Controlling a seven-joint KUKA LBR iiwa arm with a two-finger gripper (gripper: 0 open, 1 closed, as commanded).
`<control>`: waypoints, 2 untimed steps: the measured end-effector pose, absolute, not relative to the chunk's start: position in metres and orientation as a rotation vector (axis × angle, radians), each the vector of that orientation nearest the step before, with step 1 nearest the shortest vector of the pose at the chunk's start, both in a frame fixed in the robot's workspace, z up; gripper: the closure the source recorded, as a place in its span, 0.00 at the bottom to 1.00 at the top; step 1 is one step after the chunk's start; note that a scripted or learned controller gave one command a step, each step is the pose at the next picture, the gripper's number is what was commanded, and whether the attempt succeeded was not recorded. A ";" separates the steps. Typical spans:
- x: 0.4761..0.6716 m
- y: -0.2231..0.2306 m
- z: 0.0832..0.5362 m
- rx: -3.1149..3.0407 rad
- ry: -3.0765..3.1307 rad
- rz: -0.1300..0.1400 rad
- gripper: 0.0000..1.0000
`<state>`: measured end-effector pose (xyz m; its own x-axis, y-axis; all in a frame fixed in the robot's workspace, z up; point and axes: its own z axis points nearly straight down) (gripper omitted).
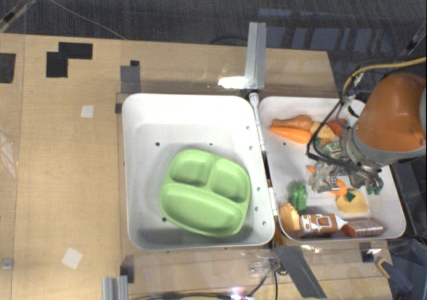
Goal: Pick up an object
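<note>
We see the gripper [331, 179] partly hidden under the arm's wrist; the yellow item [353, 204] beneath it is partly covered.

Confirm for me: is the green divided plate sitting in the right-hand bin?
No, the green divided plate lies in the left bin, while the right bin holds the small food items.

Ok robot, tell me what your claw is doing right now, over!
Claw low in the right bin, over the toy food. Nothing seen between its fingers. Carrot, green pepper, bottle crowd close. Green plate alone in left bin.
</note>
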<state>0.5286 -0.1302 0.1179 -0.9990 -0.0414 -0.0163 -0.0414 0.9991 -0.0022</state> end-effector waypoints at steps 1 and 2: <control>0.539 -0.154 0.127 -0.616 3.071 -0.004 1.00; 0.501 -0.190 0.119 -1.143 2.919 -0.006 1.00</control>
<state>0.5013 -0.1898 0.1192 -0.7341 -0.6790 -0.0047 -0.6790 0.7341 -0.0057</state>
